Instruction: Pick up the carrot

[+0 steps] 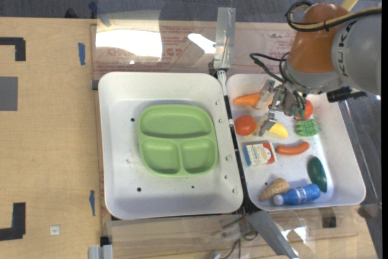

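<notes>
The orange carrot (pixel 247 99) lies near the back left corner of the right bin (pixel 350 161), its tip pointing left. My gripper (pixel 267 108) hangs just to the right of the carrot, low over the bin, below the orange wrist band. Its fingers (pixel 267 125) stand open, and I see nothing between them. The carrot's thick end sits close to the rear finger; I cannot tell whether they touch.
The right bin also holds a red tomato (pixel 245 125), a yellow piece (pixel 278 129), a green leafy toy (pixel 307 127), a red sausage (pixel 292 148), a small carton (pixel 259 154), a dark green vegetable (pixel 316 173), a blue bottle (pixel 300 195) and a tan cone (pixel 274 187). A green divided plate (pixel 177 138) lies in the left bin (pixel 115 130).
</notes>
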{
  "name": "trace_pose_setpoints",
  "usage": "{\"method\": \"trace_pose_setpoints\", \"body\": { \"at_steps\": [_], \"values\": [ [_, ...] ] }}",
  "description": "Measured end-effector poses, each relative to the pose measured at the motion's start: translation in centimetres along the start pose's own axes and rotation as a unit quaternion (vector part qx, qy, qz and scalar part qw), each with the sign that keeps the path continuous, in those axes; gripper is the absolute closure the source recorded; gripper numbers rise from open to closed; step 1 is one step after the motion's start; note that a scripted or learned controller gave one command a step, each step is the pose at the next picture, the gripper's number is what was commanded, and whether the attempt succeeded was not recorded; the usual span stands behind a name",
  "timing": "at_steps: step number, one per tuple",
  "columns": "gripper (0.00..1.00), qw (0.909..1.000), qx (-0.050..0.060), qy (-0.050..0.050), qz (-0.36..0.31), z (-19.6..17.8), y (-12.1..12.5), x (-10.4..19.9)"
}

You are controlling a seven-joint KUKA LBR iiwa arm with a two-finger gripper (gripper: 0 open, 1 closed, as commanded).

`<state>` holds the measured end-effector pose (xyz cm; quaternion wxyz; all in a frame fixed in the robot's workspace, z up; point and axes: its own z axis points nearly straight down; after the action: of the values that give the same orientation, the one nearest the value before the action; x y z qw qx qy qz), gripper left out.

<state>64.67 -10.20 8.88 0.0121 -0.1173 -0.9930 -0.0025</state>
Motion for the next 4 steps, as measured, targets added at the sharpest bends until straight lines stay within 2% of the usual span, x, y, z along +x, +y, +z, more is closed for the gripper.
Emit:
{"method": "trace_pose_setpoints", "body": {
  "at_steps": [1,2,3,4],
  "values": [
    [0.0,0.9867,0.003,0.006,0.162,0.0,0.9,-0.2],
    [0.0,0.9787,-0.003,-0.017,0.205,0.0,-1.9,4.8],
    [0.0,0.957,-0.001,-0.001,0.29,0.0,-2.0,0.2],
    [1.0,0.9571,-0.003,-0.014,0.29,-1.3,-2.1,-0.3]
  ]
}}
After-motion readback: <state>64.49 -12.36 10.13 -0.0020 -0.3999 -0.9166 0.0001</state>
